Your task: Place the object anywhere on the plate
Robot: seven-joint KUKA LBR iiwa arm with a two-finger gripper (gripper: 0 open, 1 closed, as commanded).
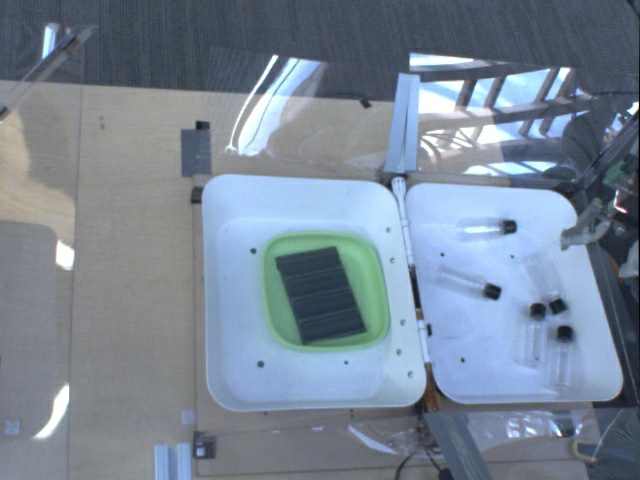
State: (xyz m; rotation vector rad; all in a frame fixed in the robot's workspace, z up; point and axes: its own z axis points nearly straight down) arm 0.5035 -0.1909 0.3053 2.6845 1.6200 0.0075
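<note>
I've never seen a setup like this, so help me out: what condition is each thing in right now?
Green plate: in the left bin, bearing a dark ridged block lying flat.
Clear vials: five, black-capped, lying scattered in the right bin, none on the plate.
Gripper: at the right bin's upper right edge.

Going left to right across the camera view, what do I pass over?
Left bin → green plate with a dark ribbed block on it → right bin holding clear vials with black caps → hand at the right bin's far right rim.
</note>
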